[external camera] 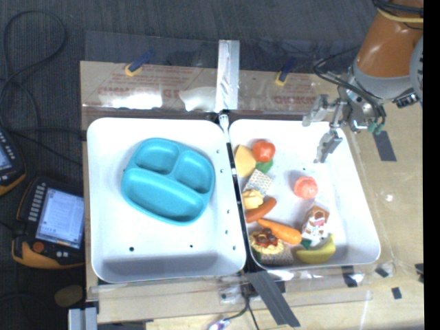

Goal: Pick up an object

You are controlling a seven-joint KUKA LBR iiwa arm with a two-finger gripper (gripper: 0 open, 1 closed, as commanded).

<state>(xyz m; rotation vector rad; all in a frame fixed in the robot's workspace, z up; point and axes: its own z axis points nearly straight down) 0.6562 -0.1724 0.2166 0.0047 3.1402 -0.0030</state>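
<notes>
Fingers (322, 129) look spread apart to me, with nothing between them, hanging over the back part of the right bin (363, 205) near its far right corner, above bare white floor and clear of all the items. From my remote seat, the biggest thing is the tabletop (402, 205), with the two white bins sitting side by side on it and touching along their inner rims. The left bin (103, 246) carries a large blue divided plate (168, 179), lying a little askew near its middle. The arm (385, 43) comes in from the upper right, its orange band above the grey wrist. Everything there is to pick up sits in the right bin, mostly crowded along its left wall and front edge. A yellow wedge (244, 160) leans by the left wall with a red tomato (264, 150) touching it, and a small checkered piece (258, 181) lies just in front of them. A reddish ball (306, 186) sits alone near the bin's middle, the nearest item to the fingers but well apart from them. Further forward, a sausage (260, 210) and a carrot (278, 230) lie at a slant, close together. A small carton (316, 224) stands just behind a banana (315, 253) at the front edge. Outside the bins, a handheld control screen (51, 218) rests on the floor at the left.
</notes>
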